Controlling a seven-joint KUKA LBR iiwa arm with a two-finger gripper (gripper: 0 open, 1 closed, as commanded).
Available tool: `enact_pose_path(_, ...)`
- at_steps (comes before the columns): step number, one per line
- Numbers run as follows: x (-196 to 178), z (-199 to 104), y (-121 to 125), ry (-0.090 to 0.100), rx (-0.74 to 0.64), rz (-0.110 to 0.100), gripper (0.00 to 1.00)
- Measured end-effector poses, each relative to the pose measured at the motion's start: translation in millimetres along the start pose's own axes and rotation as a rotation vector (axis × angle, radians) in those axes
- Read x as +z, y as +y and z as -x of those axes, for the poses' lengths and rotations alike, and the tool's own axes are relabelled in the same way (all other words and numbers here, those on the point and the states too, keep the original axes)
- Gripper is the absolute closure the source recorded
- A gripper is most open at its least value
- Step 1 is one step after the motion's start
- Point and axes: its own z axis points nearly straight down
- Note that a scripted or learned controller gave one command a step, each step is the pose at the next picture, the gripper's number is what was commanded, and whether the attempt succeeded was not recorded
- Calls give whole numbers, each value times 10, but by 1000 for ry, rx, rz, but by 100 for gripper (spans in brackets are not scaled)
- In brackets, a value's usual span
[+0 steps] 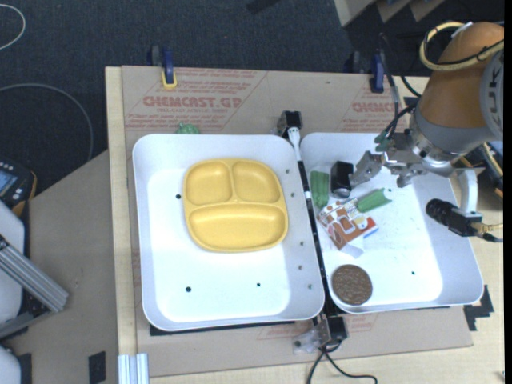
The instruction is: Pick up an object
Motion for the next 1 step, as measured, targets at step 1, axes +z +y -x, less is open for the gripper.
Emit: enact_pose_path(1,-1042,-288,-710,0,-2,8,0)
